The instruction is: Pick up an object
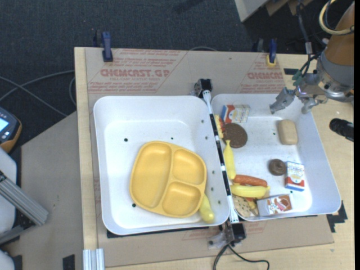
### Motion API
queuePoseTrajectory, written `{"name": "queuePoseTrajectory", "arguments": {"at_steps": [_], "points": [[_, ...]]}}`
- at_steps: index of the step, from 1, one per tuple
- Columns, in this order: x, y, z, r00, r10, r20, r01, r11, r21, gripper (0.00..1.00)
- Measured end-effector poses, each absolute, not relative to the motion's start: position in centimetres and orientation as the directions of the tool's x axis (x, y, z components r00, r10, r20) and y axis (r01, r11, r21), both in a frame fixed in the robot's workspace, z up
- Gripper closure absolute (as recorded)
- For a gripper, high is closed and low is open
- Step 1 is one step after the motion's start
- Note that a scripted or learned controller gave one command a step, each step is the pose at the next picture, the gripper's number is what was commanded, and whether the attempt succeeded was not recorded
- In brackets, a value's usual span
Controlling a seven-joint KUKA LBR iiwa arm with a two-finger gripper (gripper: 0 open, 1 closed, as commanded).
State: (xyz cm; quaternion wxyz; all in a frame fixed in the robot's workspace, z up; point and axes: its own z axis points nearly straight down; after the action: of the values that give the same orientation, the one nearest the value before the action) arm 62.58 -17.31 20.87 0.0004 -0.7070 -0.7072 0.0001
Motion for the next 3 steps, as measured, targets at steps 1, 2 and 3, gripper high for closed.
{"name": "queuePoseTrajectory", "arguments": {"at_steps": [1,2,3], "points": [[62.8,-21.5,13.2,0.002,1.0,0.001,1.0,-0.002,-0.004,0.0],[62.3,-21.3,8.2,-0.002,1.0,0.006,1.0,0.002,-0.004,0.0],[62.4,-21.4,9.5,-0.002,1.0,0.001,1.0,0.002,0.001,1.0]]}}
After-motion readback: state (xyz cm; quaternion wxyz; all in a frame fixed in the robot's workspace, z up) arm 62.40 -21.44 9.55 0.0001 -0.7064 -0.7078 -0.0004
